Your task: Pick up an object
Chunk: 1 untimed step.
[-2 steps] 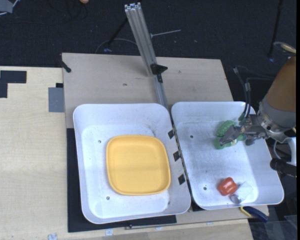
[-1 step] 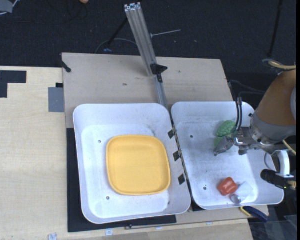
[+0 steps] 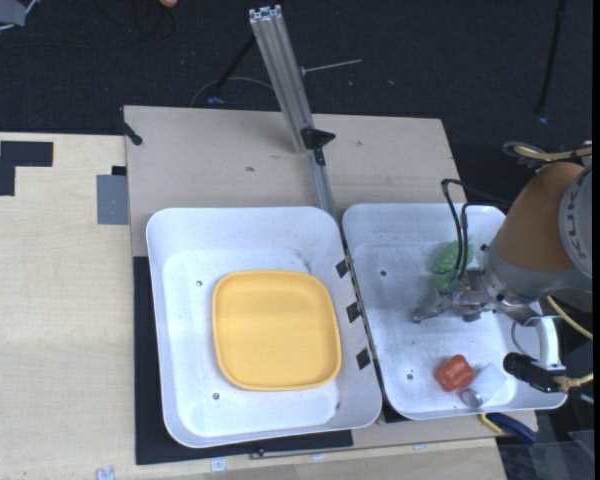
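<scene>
A green crumpled object (image 3: pixel 445 260) lies in the right bin (image 3: pixel 400 238), near its middle right. A small red-orange object (image 3: pixel 455 372) rests near that bin's front edge, with a small grey piece (image 3: pixel 472 397) beside it. My gripper (image 3: pixel 427 311) reaches in from the right and hangs low over the right bin, just below and left of the green object. The arm's orange band (image 3: pixel 535 230) sits above the wrist at the right edge. A square yellow plate (image 3: pixel 276 329) fills the middle of the left bin (image 3: pixel 180 238).
A slanted aluminium rail (image 3: pixel 290 78) stands behind the bins. Black clips (image 3: pixel 352 311) line the seam between the two bins. Cables (image 3: pixel 458 218) trail from the wrist over the right bin's back corner. A light wooden surface (image 3: pixel 50 288) lies to the left.
</scene>
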Each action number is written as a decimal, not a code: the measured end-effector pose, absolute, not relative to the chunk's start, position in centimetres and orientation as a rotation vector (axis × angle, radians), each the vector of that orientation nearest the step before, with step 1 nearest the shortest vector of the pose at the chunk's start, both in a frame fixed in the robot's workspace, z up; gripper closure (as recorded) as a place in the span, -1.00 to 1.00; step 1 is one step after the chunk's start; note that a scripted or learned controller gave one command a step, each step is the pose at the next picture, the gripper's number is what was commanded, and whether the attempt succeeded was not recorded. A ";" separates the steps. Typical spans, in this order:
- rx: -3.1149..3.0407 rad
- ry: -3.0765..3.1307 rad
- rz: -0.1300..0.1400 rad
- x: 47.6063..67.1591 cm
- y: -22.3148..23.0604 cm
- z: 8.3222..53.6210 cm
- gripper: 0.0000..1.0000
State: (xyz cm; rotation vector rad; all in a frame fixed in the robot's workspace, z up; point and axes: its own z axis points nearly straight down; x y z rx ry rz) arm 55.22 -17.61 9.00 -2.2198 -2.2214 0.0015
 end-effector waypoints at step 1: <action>-2.225 -2.220 -0.002 55.3 -17.7 10.2 1.00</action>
